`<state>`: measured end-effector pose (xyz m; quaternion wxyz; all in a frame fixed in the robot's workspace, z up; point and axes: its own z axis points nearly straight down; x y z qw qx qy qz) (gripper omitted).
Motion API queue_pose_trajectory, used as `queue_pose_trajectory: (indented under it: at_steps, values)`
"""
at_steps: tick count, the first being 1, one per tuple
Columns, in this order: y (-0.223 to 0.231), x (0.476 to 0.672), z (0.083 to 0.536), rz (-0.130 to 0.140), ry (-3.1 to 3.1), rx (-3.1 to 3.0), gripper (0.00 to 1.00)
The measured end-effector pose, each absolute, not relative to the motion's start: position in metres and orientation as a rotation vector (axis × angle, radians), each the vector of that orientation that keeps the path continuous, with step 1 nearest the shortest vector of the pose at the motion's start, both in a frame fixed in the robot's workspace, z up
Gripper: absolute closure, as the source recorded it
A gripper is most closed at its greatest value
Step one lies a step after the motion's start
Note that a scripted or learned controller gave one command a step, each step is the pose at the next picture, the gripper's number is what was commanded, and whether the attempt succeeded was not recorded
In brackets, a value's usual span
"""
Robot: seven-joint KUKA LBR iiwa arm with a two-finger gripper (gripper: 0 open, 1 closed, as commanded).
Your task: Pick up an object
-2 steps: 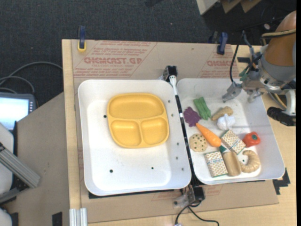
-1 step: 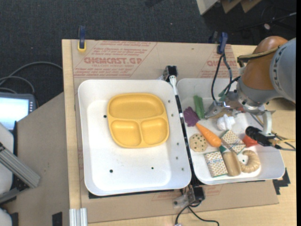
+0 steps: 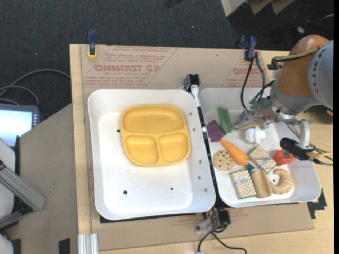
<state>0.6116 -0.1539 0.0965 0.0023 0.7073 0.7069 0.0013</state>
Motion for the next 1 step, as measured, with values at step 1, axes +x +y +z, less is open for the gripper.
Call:
queue_pose_trajectory:
  at_steps: [1]
  values:
    - [-0.0795,0.5965,0.1911,0.012,2.225,2.209,1.00]
